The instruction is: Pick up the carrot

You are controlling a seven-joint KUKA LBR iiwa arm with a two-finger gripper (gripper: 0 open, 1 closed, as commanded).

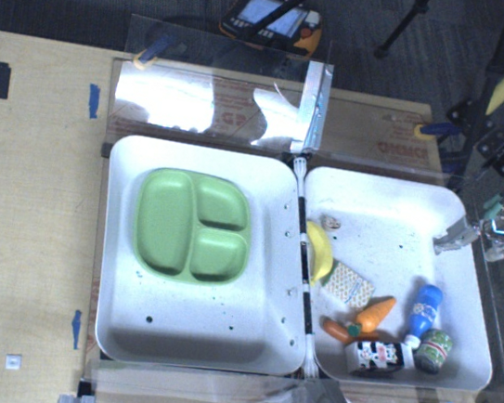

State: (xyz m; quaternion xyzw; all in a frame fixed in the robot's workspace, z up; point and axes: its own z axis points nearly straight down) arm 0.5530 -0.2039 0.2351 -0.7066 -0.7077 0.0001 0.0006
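The task stood at its very start: the carrot (pixel 376 312) lay untouched in the right bin (pixel 392 207), low and toward the middle, tilted with its orange tip up to the right and its green end down to the left. The hand (pixel 473 229) hung at that bin's upper right rim, well apart from the carrot. Whether it was wide or narrow could not be told, as it showed small and blurred, and nothing was seen in it.

By my reading, the next move called for a reach down and to the left across the bin, with the hand turned across the carrot's slant. The crowding looked like the difficulty. A checked wafer (pixel 350 283) sat just beside the carrot's upper left, a small orange piece (pixel 336 330) lay near its green end, and a black-and-white carton (pixel 377 355) lay just below it.

Counted, there were two white bins on the desk. The left bin (pixel 113 250) held one green divided plate (pixel 194 225). The right bin held one carrot, one banana (pixel 320 252), one wafer, one small orange piece, one carton, one blue bottle (pixel 423 311) and one green round jar (pixel 435 350).
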